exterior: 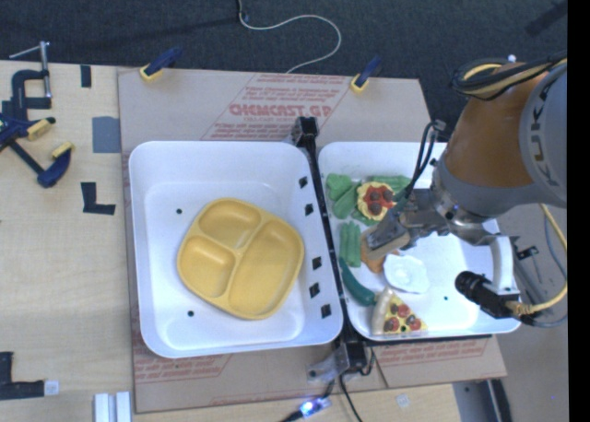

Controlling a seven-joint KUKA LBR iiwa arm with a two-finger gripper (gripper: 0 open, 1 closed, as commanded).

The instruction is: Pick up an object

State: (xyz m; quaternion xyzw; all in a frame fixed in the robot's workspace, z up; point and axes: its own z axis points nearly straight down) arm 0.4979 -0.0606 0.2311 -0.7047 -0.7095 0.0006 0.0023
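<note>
My gripper (381, 240) hangs low over the right bin (479, 326), above the pile of toy food. Beneath and around it lie a green leafy piece (342, 192), a round red and yellow pizza-like piece (375, 199), a green pod (351, 243), an orange bit (372, 262), a white piece (406, 274) and a pizza slice (396, 313). The fingers point down and left toward the pod and the orange bit. Nothing is visibly lifted between them.
The left bin (157, 181) holds a yellow divided plate (241, 257). A black divider strip (318, 217) runs between the bins. The arm's grey and orange body (502, 148) covers the right bin's far right side. Clamps (32, 125) sit at the bench's left.
</note>
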